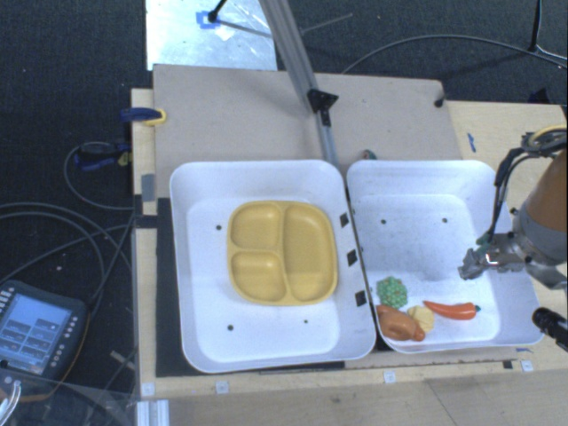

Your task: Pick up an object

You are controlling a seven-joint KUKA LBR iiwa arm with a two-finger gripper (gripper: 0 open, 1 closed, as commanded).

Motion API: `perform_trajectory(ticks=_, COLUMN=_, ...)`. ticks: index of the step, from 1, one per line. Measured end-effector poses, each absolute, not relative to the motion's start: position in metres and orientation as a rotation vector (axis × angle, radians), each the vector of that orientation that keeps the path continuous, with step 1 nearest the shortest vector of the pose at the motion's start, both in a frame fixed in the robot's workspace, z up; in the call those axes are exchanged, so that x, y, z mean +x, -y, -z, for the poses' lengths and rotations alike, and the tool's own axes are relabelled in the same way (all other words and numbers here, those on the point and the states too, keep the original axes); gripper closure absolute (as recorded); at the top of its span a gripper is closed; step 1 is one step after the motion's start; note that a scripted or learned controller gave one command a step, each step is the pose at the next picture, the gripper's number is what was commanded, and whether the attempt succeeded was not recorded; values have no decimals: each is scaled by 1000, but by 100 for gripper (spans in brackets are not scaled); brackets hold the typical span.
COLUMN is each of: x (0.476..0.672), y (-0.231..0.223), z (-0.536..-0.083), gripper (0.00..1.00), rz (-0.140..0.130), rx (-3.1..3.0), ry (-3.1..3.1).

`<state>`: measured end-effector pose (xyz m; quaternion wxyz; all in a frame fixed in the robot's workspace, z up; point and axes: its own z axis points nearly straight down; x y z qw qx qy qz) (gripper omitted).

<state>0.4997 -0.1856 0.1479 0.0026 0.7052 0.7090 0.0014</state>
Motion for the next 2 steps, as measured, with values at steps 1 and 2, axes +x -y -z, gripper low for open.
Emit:
perform_trajectory(ticks=1, x=503, y=192, z=-211, gripper=100, rz=-6, rx=2209, ry=-2222)
perform_trajectory(ticks=2, x=503, y=194, z=-255, gripper=100, rz=-5, rx=2209, ry=-2224)
